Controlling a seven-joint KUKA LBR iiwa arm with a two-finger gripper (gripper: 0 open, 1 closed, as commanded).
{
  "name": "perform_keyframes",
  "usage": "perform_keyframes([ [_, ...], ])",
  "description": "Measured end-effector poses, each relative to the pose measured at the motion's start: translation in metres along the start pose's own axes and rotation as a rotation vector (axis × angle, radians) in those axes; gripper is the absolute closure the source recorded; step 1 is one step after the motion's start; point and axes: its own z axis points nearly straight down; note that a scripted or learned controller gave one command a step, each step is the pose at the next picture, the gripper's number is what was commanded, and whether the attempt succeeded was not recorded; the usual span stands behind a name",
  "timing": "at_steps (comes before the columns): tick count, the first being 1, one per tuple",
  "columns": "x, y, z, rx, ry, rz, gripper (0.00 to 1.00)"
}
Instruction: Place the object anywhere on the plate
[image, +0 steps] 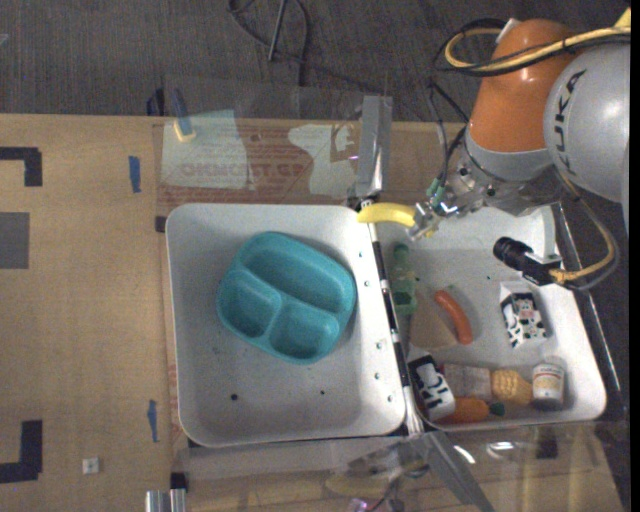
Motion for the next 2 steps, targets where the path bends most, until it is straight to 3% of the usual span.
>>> perform_keyframes([
  [1, 0.0784, -0.0166, -0.0176, 0.002, 0.001, 0.145, 1.00],
  [2, 0.0780, -0.0167, -0.0177, 0.001, 0.001, 0.145, 0.00],
])
